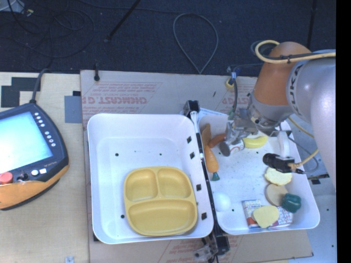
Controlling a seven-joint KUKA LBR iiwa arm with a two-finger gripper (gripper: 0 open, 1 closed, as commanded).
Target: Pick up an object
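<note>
I have the gripper (pixel 231 146) low in the right bin (pixel 241 171), just beside the upper end of the carrot (pixel 210 156) on its view-right side. From this slant I cannot tell whether the tool is released or clenched, nor whether it grasps anything. It sits right at a small brown piece (pixel 217 140) that leans against the carrot's top. I cannot tell whether they touch.

I count one carrot, orange with a green tip, lying lengthwise. There is one brown piece beside its top. One flat yellow disc (pixel 255 142) lies further to the view-right of the carrot's top, past the gripper. One white ball (pixel 222 201) sits just below the carrot's green tip.

Well to the view-right of the carrot's tip are two pale yellow slices. One yellow slice (pixel 278 177) is level with the tip, and the lower slice (pixel 266 216) rests on a printed packet (pixel 248 208), one only. Between those slices lies one brown round piece (pixel 272 193), with one dark green lump (pixel 291 203) beside it.

On the carrot's other side is the left bin (pixel 109 163), making two bins. It holds one yellow tray (pixel 162 215) with three compartments. Far beyond that, one teach pendant (pixel 27 147) rests on the bench.
</note>
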